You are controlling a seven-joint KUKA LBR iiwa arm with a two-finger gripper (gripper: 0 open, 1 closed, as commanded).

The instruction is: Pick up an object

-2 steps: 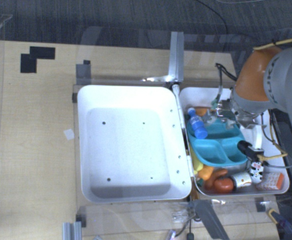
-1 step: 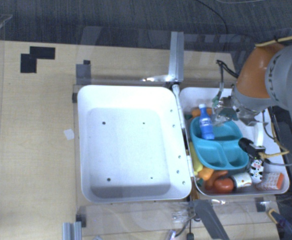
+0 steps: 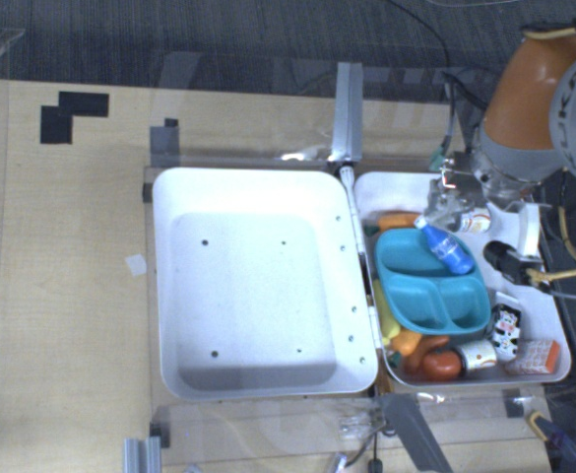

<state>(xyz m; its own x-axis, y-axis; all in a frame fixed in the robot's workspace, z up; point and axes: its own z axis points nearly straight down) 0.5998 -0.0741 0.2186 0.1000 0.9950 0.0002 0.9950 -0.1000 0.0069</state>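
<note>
My gripper (image 3: 447, 201) hangs over the back of the right bin (image 3: 560, 335), under the grey arm with its orange band (image 3: 524, 87). Just below it a small blue bottle (image 3: 450, 252) with a white cap lies tilted on a blue divided tray (image 3: 417, 294), the cap end pointing up toward the gripper. Whether the gripper touches the bottle cannot be made out. Around the tray lie an orange piece (image 3: 398, 220), a red round object (image 3: 442, 365), a white can (image 3: 480, 355) and a black-and-white item (image 3: 505, 328).
The left white bin (image 3: 169, 294) stands beside the right one, with a metal post (image 3: 347, 116) behind the divide. A pink-orange pack (image 3: 536, 356) sits in the right bin's front corner. Cables and a black part (image 3: 504, 257) run along its right side.
</note>
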